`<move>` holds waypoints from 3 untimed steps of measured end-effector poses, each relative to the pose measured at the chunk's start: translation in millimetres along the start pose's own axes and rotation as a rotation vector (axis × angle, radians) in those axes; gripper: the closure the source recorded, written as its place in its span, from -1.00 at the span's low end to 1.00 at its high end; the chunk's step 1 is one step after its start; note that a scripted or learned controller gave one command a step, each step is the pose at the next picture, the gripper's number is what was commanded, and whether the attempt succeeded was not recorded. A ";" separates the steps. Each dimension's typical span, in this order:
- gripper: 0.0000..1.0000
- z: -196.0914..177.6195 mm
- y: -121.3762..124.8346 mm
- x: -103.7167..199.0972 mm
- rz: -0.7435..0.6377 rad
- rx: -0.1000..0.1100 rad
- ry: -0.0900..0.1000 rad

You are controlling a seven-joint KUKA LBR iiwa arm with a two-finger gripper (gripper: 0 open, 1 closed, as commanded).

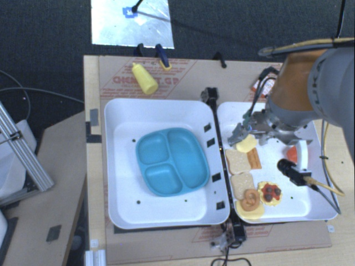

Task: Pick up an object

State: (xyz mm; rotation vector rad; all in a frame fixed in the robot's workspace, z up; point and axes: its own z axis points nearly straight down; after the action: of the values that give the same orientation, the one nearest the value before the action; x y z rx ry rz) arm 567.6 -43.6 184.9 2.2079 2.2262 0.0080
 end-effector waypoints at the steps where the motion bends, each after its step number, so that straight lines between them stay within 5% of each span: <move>1: -1.00 37.1 -12.5 -56.7 0.012 0.010 -0.001; 2: -1.00 37.4 -65.7 -44.0 0.008 0.012 0.002; 3: -1.00 100.1 -55.4 -73.6 0.010 0.007 0.003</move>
State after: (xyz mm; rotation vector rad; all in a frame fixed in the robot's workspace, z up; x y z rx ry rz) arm 513.6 -117.6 84.4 2.2242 2.2207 0.0038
